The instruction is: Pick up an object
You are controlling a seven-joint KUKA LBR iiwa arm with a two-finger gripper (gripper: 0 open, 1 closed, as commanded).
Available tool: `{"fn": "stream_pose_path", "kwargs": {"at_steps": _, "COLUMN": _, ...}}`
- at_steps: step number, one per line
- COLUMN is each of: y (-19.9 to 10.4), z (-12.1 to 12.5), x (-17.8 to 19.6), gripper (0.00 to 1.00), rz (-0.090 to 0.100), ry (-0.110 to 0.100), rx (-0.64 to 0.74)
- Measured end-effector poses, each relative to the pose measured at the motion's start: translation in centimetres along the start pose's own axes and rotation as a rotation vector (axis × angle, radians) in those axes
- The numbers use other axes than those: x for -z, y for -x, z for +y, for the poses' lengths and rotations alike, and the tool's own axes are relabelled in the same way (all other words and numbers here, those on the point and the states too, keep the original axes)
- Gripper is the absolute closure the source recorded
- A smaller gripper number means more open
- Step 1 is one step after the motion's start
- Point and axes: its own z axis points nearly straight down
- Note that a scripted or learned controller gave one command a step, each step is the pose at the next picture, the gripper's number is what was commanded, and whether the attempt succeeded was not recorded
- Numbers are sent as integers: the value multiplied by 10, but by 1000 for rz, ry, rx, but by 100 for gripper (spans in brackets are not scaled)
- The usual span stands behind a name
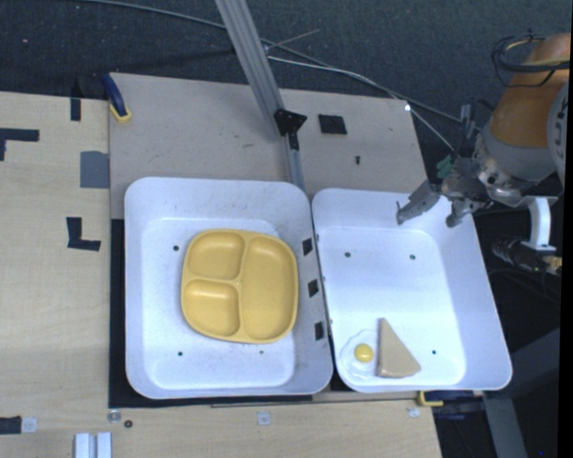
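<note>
A tan wedge-shaped piece (396, 351) lies at the near edge of the right bin (454, 276), with a small yellow ball-like object (363, 352) on a pale disc just left of it. My gripper (433, 210) hangs over the far right corner of the right bin, well away from both objects. Its two dark fingers are spread apart with nothing between them. A yellow three-compartment plate (239, 285) rests in the middle of the left bin (154, 266).
A slanted metal pole (259, 67) rises behind the bins, with cables running across the dark floor. The wooden bench (41, 262) extends to the left, marked with dark tape squares. A blue and yellow clamp (116, 97) sits at the bench's far left corner.
</note>
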Motion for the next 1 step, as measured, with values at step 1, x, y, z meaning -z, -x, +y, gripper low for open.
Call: {"fn": "stream_pose_path", "kwargs": {"at_steps": 1, "y": 2, "z": 2, "x": -44, "gripper": 0, "rz": -1, "ry": -4, "rx": 0}}
